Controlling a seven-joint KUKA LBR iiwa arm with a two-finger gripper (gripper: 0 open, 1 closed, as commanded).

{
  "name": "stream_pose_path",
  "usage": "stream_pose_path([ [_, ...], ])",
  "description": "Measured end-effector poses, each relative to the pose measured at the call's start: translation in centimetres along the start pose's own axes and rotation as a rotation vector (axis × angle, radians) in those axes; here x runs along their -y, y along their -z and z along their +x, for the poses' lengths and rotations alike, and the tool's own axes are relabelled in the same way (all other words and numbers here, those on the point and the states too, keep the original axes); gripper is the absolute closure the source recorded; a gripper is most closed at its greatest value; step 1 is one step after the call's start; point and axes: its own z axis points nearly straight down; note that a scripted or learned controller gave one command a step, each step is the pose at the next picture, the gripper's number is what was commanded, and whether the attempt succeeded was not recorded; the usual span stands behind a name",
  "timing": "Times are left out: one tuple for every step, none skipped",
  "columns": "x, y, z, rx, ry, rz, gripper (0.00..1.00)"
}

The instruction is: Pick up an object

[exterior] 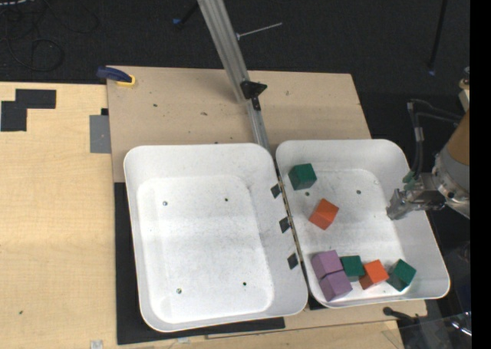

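Nearest the camera, along the front wall of the right bin, a purple block, a small green cube, an orange cube and another green cube sit bunched together, matte and hard-edged on smooth white plastic. My gripper hangs over that bin's right rim, holding nothing; how wide it stands I cannot tell. Farther back lie a lone orange cube and a green one.

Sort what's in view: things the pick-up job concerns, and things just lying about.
Job: gripper; right bin; in it, green cube, orange cube, purple blocks, small green cube, small orange cube, corner green cube.

Lying about: left bin, aluminium rail, blue clamp.
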Motion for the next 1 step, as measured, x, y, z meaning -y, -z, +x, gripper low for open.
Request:
stream_pose_path([
  [0.52,4.67,-0.73,0.000,0.001,0.000,1.00],
])
